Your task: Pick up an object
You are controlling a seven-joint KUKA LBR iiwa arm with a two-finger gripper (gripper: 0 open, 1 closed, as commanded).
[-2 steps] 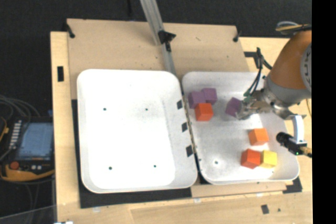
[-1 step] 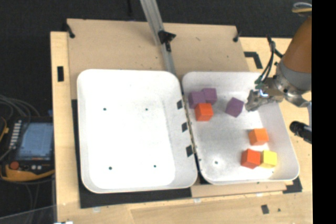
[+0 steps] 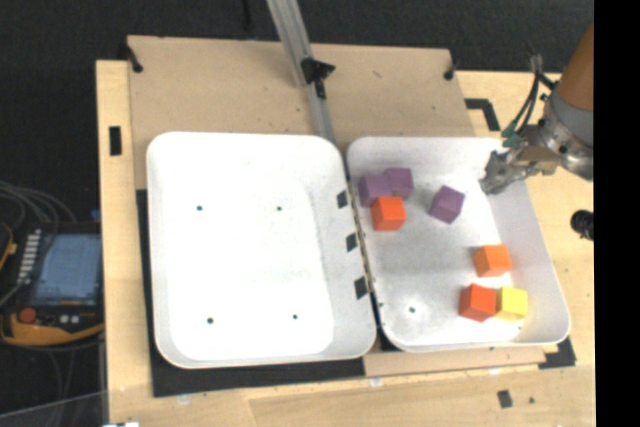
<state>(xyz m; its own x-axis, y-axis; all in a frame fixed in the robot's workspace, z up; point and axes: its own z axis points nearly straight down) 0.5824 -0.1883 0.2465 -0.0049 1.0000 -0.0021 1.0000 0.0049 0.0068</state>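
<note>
Small plain blocks lie in the right bin (image 3: pixel 540 245): three purple (image 3: pixel 447 203), three orange (image 3: pixel 492 260), one yellow (image 3: pixel 514 302). The tool (image 3: pixel 497 174) hangs over that bin's far right edge; I cannot tell its grip.

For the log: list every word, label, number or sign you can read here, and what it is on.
None can be read. The blocks and both bins bear no print. The device with a blue screen at the left edge is too blurred to read.
</note>
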